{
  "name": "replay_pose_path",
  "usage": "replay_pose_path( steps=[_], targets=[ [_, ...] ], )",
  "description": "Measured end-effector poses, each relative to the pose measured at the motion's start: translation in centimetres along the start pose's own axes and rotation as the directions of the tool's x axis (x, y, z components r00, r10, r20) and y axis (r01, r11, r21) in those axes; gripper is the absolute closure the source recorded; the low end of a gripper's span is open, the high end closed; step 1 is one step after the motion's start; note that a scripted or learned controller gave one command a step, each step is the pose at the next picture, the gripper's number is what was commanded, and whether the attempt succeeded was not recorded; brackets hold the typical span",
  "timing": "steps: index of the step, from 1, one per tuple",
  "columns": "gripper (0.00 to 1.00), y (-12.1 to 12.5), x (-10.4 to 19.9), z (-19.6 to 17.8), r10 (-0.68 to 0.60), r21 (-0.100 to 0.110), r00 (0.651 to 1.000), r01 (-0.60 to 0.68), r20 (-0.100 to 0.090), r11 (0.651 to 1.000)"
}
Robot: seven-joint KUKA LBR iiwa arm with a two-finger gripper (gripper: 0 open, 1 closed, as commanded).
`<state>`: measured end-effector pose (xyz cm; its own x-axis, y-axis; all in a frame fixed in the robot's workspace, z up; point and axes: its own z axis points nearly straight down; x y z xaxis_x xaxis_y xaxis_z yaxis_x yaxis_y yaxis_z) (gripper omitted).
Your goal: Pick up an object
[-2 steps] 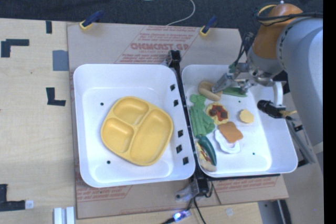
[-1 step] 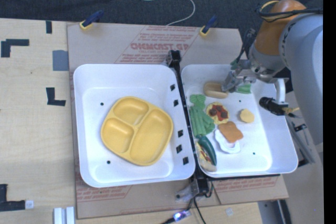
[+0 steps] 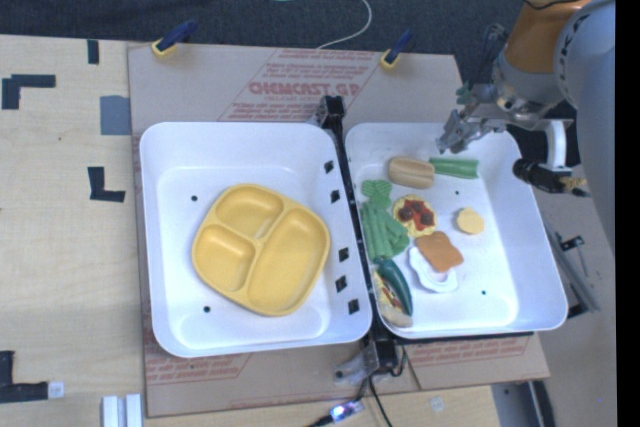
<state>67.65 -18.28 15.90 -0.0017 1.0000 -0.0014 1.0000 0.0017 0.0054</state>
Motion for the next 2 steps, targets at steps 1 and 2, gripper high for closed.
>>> replay_pose_path(
  steps=[1, 2],
  targets=[
    [1.00, 0.59, -0.76, -5.86, 0.000, 0.000, 1.000, 0.000, 0.001, 1.000],
    [1.00, 0.65, -0.67, -6.59, 0.000, 0.005, 1.000, 0.000, -0.001, 1.000]
  ],
)
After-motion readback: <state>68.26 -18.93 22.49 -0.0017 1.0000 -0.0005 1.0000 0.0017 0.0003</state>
